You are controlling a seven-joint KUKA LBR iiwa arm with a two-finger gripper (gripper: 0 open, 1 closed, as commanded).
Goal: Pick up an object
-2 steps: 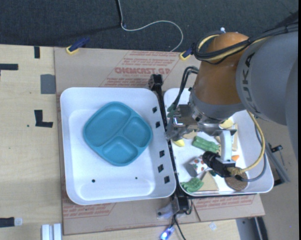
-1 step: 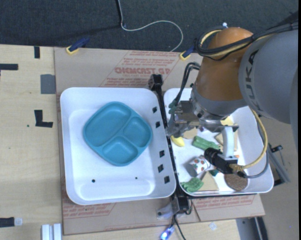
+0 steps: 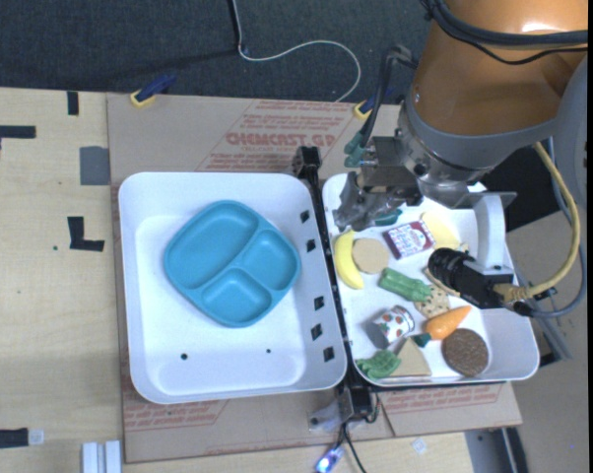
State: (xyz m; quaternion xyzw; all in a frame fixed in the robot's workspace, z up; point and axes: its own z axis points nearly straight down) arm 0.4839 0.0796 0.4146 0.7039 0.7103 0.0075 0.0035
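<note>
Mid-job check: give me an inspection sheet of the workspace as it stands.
Surface: left bin and right bin, white, side by side on cardboard.
Job's things: banana, purple packet, green piece, carrot, brown disc crowded in right bin.
Clutter: blue divided plate in left bin.
Grippers: gripper above right bin's far corner, near banana.
Cables: white cable looping on dark floor beyond bench.
Surroundings: black tape marks on bench, left.

My bench (image 3: 40,313) is pale wood, marked with black tape pieces (image 3: 9,138) and a grey patch (image 3: 95,164). A cardboard sheet (image 3: 228,136) with red lettering (too blurred for me to read) lies on it, with a yellow-and-blue clamp (image 3: 154,88) at its far left corner. Beyond is a dark, carpet-like floor (image 3: 99,18), crossed by a white cable (image 3: 296,52).
</note>
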